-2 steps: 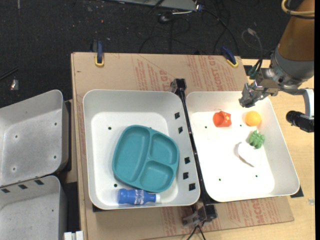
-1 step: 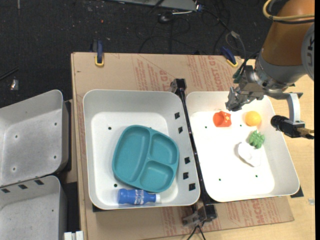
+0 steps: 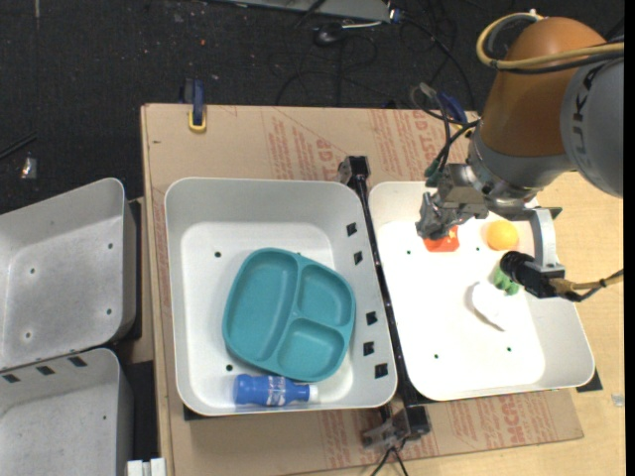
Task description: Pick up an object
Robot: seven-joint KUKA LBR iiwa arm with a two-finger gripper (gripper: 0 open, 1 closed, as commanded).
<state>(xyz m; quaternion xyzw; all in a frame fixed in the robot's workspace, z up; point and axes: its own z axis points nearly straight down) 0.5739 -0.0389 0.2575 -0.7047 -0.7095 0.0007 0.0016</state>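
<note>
I cannot tell if the tool (image 3: pixel 440 218) is open over the red thing (image 3: pixel 444 243), probably light and hard; grab its sides.

The teal plate (image 3: pixel 288 313) fills most of the left bin (image 3: pixel 213 241). A blue bottle (image 3: pixel 273 392) lies just beside its near edge, and bare floor runs along its far side. Right of the plate, the right bin (image 3: pixel 446 365) is open floor at its near end. Farther back stand a red block (image 3: pixel 443 243), a yellow ball (image 3: pixel 501 235), a green piece (image 3: pixel 508 283) and a white lump (image 3: pixel 488 307).
</note>
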